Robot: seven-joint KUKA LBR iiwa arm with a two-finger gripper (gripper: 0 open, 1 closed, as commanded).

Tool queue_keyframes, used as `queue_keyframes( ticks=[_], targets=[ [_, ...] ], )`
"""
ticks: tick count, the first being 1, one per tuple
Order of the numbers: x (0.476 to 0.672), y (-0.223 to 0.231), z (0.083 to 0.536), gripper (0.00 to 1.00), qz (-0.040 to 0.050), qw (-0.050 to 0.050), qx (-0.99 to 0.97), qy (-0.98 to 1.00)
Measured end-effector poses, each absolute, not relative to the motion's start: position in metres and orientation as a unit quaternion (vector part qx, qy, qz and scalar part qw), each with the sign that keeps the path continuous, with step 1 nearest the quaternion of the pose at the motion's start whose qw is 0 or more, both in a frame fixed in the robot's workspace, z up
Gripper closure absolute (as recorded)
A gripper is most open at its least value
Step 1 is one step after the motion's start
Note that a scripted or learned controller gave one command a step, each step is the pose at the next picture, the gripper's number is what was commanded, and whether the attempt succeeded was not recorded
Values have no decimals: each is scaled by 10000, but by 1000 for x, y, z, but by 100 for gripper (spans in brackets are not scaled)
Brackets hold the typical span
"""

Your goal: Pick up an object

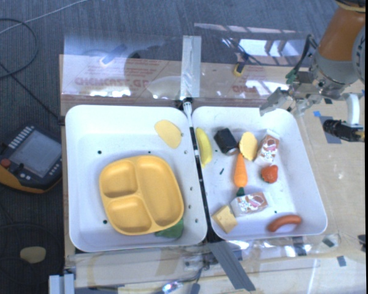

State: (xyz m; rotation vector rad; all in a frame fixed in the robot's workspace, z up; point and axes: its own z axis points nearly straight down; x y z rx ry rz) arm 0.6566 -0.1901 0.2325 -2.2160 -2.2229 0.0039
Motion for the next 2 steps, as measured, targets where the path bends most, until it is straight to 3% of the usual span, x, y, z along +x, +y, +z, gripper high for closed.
queue_keyframes(
  ticks=[1, 2],
  targets=[
    [637, -177, 122, 0, -54, -115, -6859, -7276],
    [605, -130, 111, 0, -101, -175, -6746, -7379]
  ],
)
